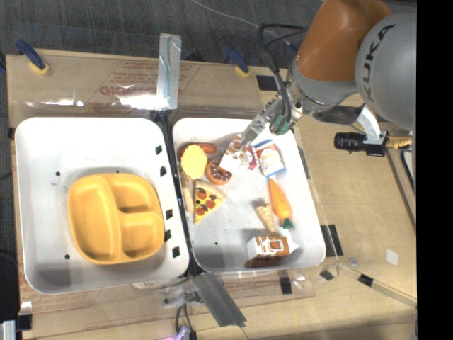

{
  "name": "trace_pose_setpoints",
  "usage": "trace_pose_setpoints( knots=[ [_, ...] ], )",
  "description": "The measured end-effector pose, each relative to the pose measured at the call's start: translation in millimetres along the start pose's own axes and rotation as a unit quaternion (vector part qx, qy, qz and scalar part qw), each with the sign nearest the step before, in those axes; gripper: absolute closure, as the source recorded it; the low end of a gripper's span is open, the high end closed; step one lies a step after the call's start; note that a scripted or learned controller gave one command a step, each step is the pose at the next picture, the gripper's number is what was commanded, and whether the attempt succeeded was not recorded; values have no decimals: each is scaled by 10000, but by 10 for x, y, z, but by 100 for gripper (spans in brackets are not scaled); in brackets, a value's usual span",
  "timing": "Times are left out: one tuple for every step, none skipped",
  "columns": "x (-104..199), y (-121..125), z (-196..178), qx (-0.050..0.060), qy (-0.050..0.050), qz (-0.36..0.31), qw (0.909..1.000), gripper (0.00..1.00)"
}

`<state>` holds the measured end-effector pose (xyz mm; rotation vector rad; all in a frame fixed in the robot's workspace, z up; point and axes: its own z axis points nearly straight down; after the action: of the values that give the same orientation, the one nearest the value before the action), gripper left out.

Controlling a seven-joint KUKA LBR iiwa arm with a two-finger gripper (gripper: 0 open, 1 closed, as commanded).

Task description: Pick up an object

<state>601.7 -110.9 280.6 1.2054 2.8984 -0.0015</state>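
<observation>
Pincer [238,144] among crowded toy food [221,167]; its opening seemingly indistinct, cannot tell.

The bulky grey metal arm [393,55] is showing dark "KUKA" lettering [373,57] on its rounded shell, and a glossy orange band [336,37] is wrapping the segment above the wrist. Black cables [276,37] are trailing along it, and a slim silvery pincer [241,142] with a green fitting is tapering from the wrist.
</observation>
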Motion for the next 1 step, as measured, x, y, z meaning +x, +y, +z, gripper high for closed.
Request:
trace_pose_setpoints(
  knots=[
    [-370, 21, -216, -1, -4, 712, 9975, 100]
  ],
)
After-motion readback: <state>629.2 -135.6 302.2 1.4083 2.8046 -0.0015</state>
